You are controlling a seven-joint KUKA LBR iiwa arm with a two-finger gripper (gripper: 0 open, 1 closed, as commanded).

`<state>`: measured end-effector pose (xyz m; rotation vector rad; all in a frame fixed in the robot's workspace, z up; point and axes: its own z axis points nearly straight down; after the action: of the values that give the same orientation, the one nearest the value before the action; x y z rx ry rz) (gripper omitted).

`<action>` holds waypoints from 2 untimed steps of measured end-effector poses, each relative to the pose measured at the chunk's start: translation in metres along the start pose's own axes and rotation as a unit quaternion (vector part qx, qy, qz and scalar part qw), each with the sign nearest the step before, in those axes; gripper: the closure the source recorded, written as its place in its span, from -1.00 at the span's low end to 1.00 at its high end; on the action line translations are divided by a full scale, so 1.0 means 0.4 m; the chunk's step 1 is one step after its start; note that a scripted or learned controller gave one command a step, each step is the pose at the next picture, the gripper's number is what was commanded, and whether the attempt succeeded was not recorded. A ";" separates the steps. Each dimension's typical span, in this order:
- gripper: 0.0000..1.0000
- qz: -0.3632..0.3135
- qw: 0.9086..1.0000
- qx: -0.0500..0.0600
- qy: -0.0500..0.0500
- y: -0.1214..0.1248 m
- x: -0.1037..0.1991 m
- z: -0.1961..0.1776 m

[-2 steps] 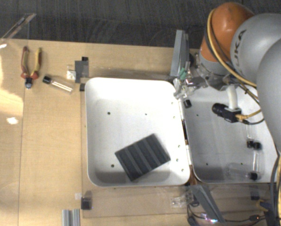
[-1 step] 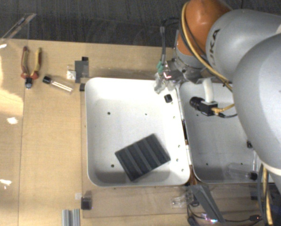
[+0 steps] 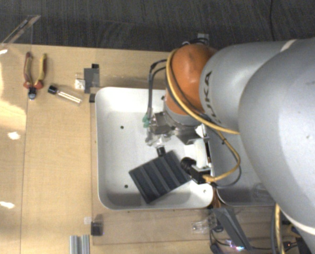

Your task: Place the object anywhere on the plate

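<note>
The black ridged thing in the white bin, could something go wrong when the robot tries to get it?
Maybe. The black ridged thing lies flat and tilted, so the hand at its upper edge might only push it along. It also sits near the white bin wall by the front corner, so it could slide and jam there. The big arm hides the neighbouring bin.

Arm (image 3: 263, 120) covering most of right bin (image 3: 237, 197); only small strip of its rim showing below arm. Arm body running off right and bottom edges. Gripper (image 3: 158, 142) partly masked by wrist beside left bin (image 3: 110, 142); finger state unreadable. Dark ribbed object's (image 3: 158, 178) right end lying under cable connector. Small items left of left bin too tiny to identify.
</note>
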<state>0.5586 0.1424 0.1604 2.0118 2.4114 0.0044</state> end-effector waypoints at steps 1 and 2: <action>1.00 0.061 0.998 -0.001 0.000 0.153 0.091 -0.197; 1.00 0.094 0.996 0.002 -0.001 0.307 0.163 -0.093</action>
<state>0.6675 0.2283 0.1982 2.2308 2.2119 -0.0024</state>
